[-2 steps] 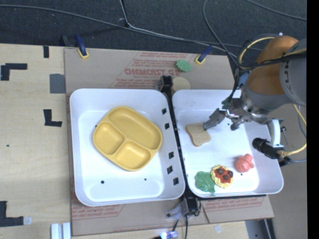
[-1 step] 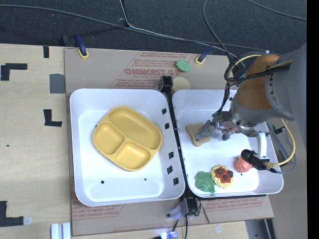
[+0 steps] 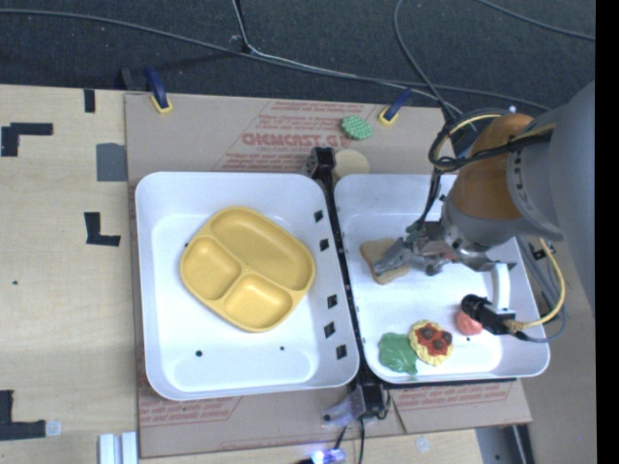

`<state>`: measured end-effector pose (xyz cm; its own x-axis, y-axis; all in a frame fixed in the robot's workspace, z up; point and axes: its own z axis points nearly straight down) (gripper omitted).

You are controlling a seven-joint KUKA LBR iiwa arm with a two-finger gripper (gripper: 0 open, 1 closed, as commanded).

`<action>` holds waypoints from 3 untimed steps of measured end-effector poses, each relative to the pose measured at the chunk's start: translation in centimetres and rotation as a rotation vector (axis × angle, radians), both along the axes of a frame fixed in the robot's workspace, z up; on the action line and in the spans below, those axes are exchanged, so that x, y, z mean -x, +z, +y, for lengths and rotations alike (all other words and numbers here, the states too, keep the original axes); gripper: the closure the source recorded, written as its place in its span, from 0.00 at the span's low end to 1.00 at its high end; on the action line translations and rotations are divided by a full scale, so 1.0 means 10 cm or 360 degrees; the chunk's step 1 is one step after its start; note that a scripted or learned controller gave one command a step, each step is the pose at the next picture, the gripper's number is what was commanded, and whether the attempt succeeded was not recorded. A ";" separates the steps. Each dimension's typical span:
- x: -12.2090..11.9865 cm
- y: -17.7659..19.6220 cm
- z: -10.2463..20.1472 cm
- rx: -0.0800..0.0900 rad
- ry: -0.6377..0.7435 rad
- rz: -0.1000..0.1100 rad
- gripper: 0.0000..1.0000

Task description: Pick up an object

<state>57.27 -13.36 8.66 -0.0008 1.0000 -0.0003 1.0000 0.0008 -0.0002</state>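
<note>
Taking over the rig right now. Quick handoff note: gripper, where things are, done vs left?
Gripper: low in the right white bin, right at the tan bread-like piece; a grasp cannot be confirmed.
Same bin, near the front wall: green leaf-shaped toy and round yellow-and-red toy.
Left white bin: yellow divided plastic plate.
Done: gripper is at the tan piece.
Left: nothing is visibly lifted; confirm the grip, then raise.
</note>
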 end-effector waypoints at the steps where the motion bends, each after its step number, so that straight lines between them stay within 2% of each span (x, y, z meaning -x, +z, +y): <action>1: -0.02 0.12 0.02 -0.0002 0.0004 -0.0011 1.00; 3: -0.12 1.38 -0.05 0.0003 0.0001 -0.0010 1.00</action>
<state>58.46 -13.85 22.42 -0.0015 1.0000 -0.0019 1.0000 0.0015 0.0061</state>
